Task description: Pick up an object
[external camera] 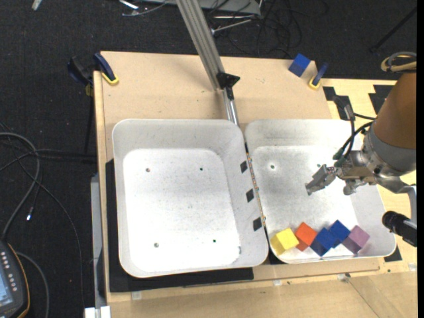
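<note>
Dark carpeted floor (46,38), strewn with black cables (26,158), surrounds a tan wooden bench (165,85) bearing two shallow white bins side by side.

Left bin (179,194): speckled white floor, rounded corners, nothing resting inside.

Right bin (291,144): holds five small blocks clustered along its near edge. From left to right: yellow block (285,240), orange block (305,235), two blue blocks (331,236) touching each other, and purple block (357,238) nearest the right wall. Each block touches or sits just beside its neighbour.

Arm: grey with an orange band (401,111), entering from the right above the right bin. Gripper (319,180): pointed left over the middle of the right bin, farther back than the row of blocks and apart from it. Whether its jaws are apart or together cannot be told at this angle; no block is seen between them.

Other items: a blue cube (300,64) on the bench's far right corner, outside the bins; a blue and yellow clamp (105,68) at the far left corner and another (317,76) beside the cube; a slanted metal pole (202,35) running from the far background down to the gap between the bins; black tabs (250,194) along the seam between the bins.
</note>
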`<state>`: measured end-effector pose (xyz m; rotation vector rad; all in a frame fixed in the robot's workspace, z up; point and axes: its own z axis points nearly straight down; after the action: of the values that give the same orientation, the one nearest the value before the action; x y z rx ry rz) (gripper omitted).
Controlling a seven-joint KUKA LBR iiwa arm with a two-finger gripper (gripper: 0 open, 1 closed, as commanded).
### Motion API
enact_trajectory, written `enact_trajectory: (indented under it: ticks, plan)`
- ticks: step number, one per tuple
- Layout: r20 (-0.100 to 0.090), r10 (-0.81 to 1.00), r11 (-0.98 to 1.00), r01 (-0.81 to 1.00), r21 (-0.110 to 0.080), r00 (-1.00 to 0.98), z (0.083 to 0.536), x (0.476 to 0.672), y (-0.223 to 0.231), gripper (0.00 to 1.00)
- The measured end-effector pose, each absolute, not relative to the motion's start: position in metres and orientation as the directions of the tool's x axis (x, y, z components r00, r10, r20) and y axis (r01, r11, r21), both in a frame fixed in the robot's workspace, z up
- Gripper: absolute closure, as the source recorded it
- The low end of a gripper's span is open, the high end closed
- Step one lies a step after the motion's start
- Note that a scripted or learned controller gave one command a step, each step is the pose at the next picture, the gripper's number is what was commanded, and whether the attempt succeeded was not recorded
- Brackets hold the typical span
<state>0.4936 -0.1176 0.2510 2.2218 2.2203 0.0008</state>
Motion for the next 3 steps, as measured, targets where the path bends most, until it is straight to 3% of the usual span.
enact_trajectory:
  ticks: [1,2,3]
  plan:
    - [-0.002,1.000,-0.002,1.000,0.003,0.002,0.094,0.500,-0.152,0.00]
    - [0.001,1.000,0.008,1.000,0.006,-0.008,0.096,0.581,-0.104,0.00]
    - [-0.001,1.000,0.000,1.000,0.000,0.000,0.095,0.572,-0.105,0.00]
